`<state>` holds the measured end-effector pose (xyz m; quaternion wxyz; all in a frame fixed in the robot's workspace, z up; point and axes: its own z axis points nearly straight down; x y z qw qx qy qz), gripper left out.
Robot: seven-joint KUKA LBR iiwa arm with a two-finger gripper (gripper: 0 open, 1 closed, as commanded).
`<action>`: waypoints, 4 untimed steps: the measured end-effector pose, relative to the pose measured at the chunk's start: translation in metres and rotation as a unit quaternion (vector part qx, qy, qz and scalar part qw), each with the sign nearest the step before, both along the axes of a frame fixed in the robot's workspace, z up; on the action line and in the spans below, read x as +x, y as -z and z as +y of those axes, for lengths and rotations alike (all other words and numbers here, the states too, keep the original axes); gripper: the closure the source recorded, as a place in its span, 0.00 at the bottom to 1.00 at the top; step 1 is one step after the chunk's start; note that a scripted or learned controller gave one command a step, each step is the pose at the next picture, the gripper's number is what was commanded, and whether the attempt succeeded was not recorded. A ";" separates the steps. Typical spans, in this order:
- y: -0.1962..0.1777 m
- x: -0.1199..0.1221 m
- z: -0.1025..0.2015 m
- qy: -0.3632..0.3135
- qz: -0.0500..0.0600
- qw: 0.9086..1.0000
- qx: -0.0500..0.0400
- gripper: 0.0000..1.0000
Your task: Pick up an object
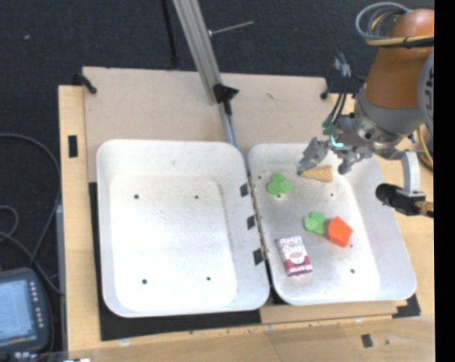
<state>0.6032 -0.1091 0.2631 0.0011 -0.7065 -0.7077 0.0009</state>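
Note:
The right bin [378,270] holds several small objects: a tan wedge [318,173] near its far edge, a green clover-shaped piece [279,185], a second green piece [315,222], an orange block [339,231] touching that green piece, and a small maroon-and-white carton [294,256]. My gripper [327,161] hangs over the far part of the right bin, open, with one finger [312,157] left of the tan wedge and the other finger [348,161] right of it. The wedge lies just below and between the fingertips; whether they touch it is unclear.
The left bin [174,225] sits beside the right one, with black clips along the shared rim [253,221]. A slanted aluminium post [201,44] rises behind the bins. A black fixture [397,197] juts in at the right bin's right rim.

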 end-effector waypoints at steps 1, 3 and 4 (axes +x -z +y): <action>-0.003 0.001 0.000 0.000 -0.002 1.000 0.000 0.00; 0.123 0.005 -0.002 0.003 0.001 1.000 -0.001 0.00; 0.165 0.004 -0.003 0.003 0.000 1.000 -0.001 0.00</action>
